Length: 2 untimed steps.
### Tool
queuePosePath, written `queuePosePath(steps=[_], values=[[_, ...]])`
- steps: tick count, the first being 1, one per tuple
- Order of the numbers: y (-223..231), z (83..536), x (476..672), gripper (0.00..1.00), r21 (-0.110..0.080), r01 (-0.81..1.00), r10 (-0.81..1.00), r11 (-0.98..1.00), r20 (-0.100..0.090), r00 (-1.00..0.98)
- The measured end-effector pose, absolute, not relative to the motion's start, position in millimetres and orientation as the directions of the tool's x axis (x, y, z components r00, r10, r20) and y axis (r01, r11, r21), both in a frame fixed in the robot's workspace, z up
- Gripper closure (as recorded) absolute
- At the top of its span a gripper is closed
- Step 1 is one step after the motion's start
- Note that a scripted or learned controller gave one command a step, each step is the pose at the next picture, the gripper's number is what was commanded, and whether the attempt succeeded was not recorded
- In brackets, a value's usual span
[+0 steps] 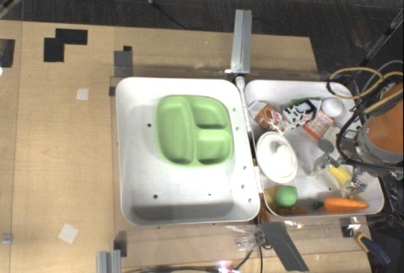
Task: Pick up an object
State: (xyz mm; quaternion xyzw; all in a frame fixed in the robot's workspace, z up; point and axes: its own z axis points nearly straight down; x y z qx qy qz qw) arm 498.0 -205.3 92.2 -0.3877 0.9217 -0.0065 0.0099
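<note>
The right bin (pixel 377 201) is crowded; the left bin (pixel 136 158) has room around a green tray (pixel 192 129).

The left bin (pixel 136 202) holds a divided tray (pixel 192 129). The right bin (pixel 379 199) holds a bowl (pixel 276 156), with a carrot (pixel 344 205) nearer its front edge.

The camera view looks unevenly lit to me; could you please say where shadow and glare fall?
Camera view: shadow darkens the left bin along its near wall, below the green tray; the white bowl in the right bin is bright, nearly washed out; the arm at the edge looks soft.
</note>
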Motion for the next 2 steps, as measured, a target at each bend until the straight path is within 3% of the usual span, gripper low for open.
queuePosePath(steps=[1,2], values=[[-154.0,90.6,591.7,0.00,-0.014,-0.677,-0.677,0.736,-0.015,-0.736],[-91.7,90.6,609.9,0.00,-0.011,-0.651,-0.651,0.759,-0.013,-0.759]])
